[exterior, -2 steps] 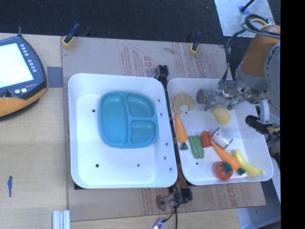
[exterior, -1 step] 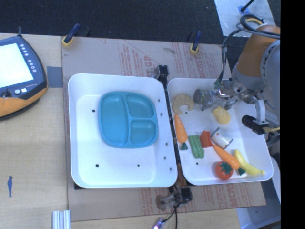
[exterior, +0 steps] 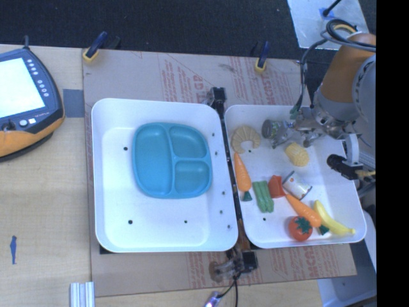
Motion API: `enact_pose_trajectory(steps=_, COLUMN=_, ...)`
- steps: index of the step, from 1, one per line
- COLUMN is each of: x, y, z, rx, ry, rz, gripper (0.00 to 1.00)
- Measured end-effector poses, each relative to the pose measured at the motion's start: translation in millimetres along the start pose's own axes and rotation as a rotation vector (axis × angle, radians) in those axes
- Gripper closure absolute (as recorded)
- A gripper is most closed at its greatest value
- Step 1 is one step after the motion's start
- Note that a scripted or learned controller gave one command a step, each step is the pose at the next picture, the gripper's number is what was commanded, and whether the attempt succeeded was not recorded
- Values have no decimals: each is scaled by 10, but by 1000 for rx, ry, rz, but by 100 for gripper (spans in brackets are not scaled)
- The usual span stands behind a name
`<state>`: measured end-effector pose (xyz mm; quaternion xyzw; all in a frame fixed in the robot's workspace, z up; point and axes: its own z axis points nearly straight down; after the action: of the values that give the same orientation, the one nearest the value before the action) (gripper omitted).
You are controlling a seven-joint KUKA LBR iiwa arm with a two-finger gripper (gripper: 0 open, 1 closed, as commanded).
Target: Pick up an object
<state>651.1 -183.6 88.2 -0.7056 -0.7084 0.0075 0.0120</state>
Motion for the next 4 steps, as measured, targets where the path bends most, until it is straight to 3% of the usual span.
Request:
enact_pose_trajectory(steps=2, x=-70, y=-1, z=2, rx=0, ry=0, rz=1, gripper=0)
enact_pose_trajectory(steps=3, x=93, y=-2, z=0, rx=-1, ry=-4, rz=0, gripper=0)
enact_pose_trajectory(steps=4, x=-132, y=0, z=-2, rx=-1, ry=0, rz=1, gripper=0)
